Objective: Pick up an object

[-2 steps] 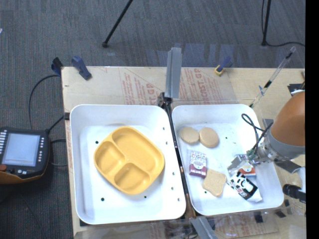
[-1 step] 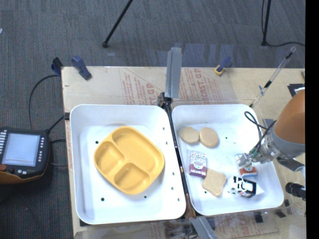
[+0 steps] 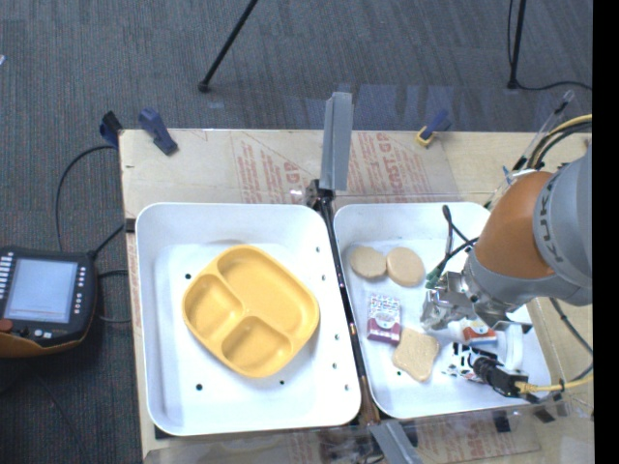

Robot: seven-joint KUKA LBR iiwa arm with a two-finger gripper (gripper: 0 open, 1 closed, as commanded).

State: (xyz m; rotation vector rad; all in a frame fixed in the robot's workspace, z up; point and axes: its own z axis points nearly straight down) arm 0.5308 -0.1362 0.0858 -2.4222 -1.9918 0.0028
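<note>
Toast slice (image 3: 417,354) lies in right bin (image 3: 387,222), low centre. Small red carton (image 3: 385,318) just beside it at 10 o'clock; two round biscuits (image 3: 386,264) at 12. Gripper (image 3: 437,309) hangs at toast's 1 o'clock; grip state cannot be told. Left bin (image 3: 155,259) holds yellow divided tray (image 3: 250,309).

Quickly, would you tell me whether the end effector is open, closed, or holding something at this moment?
End effector: above the right bin; open or closed cannot be told.

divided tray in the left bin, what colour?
Yellow. The divided tray sits in the left bin; the camera view shows it plainly.
</note>
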